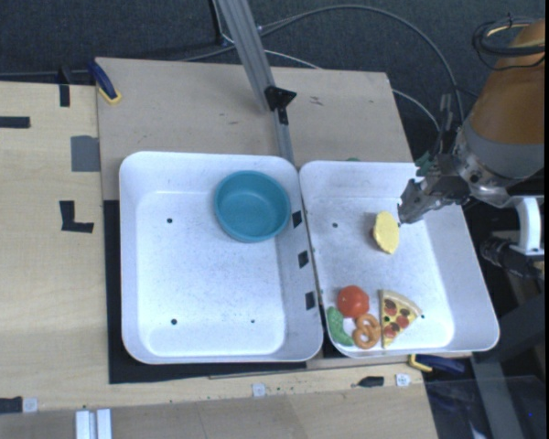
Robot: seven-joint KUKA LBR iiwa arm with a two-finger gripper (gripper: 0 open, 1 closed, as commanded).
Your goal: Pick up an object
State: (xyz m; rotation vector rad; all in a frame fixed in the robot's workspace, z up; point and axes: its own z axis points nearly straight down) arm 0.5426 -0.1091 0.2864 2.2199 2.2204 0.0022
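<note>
In the right bin [457, 273], a yellow lemon-like piece [386, 233] lies near the middle. Toward that bin's front lie a red tomato [352, 300], a pretzel [366, 332], a pizza slice [398, 314] and a green piece [337, 325]. My gripper [410, 210] hangs just above and right of the yellow piece, its dark fingers pointing down-left. Nothing shows between the fingers. A blue bowl [251, 206] sits at the back of the left bin [165, 273].
A grey metal pole [256, 58] slants from the top down to the gap between the bins. Cables loop across the bench behind the right bin. The arm's orange band [517, 80] stands at the far right.
</note>
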